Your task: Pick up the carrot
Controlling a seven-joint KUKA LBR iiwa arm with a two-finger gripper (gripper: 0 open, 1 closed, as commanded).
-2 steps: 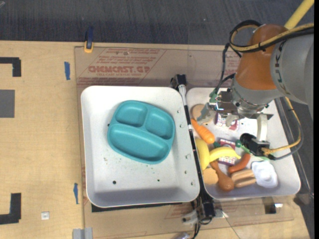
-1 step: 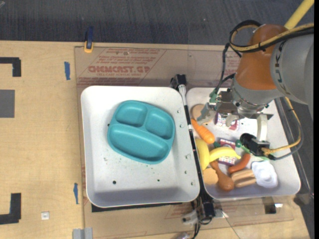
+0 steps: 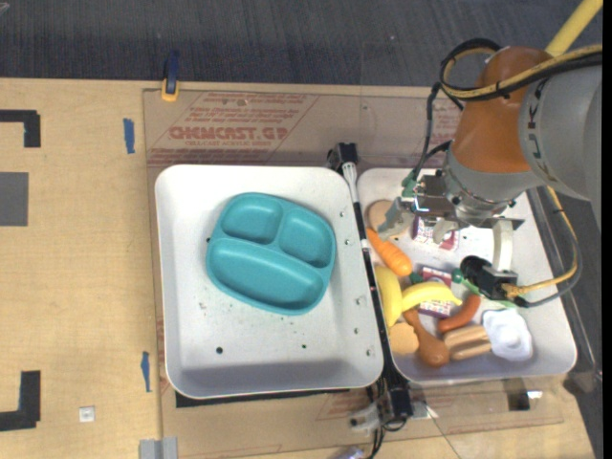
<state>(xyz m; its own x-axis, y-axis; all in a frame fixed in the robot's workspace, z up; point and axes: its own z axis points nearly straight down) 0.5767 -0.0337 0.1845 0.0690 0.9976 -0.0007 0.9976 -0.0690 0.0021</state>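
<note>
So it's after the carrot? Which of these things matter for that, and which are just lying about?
For the job: carrot; hand, above the right bin.

Lying about: teal divided plate in the left bin; banana; hot dog; white lump.

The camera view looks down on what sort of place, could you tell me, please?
Probably a robotics lab bench: two white bins side by side, toy food such as a carrot and banana, and an industrial arm reaching in.

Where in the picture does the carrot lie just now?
In the camera view the carrot lies in the right bin, near its left wall, just above the banana and below-left of the gripper.
</note>
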